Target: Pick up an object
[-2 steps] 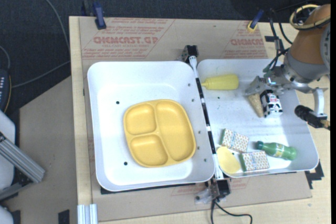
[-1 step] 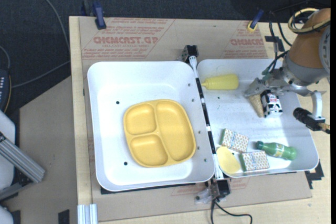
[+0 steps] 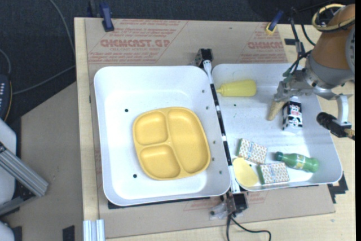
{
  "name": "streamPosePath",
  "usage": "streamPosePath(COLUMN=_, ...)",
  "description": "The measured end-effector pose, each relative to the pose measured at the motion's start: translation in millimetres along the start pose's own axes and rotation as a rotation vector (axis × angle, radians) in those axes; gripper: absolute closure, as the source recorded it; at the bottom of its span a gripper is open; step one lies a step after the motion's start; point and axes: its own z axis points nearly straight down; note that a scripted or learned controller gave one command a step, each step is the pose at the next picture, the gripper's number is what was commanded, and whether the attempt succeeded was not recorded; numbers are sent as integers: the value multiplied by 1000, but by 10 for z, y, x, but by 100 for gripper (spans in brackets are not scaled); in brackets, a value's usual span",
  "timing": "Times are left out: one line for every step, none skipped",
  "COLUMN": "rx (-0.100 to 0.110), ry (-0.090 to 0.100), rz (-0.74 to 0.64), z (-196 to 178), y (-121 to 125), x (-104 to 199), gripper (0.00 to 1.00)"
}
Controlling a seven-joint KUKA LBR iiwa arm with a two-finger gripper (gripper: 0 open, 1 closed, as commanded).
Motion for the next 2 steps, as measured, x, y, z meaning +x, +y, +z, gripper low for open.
streamPosePath(rx=1, ry=11, rz=-4, z=-4, y=18, x=62, gripper=0)
streamPosePath(rx=39, ry=21, rz=-1, z=155, y=476, x=-265, gripper=0)
